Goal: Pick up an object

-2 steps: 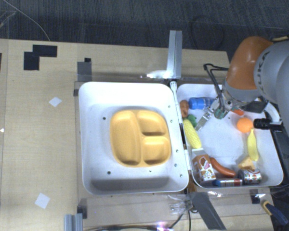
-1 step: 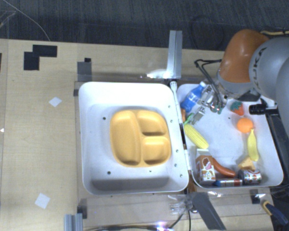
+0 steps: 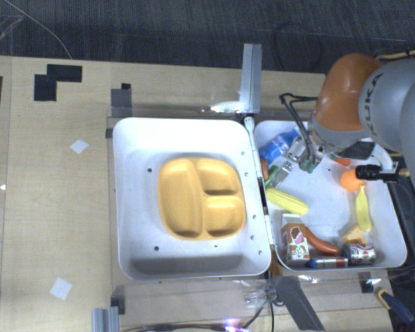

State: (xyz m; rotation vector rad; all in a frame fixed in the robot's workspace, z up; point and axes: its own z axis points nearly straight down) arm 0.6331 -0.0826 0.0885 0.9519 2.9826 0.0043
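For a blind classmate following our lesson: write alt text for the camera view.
A grey robot arm reaches from the right, its gripper low over the right bin of toy food. The left bin holds a yellow compartment tray.

Even overhead light, fairly bright; soft shadow along near wall of left bin (image 3: pixel 187 265); white bins slightly overexposed; glare spot by metal post (image 3: pixel 251 75); floor at top dark; overall mild softness, low resolution
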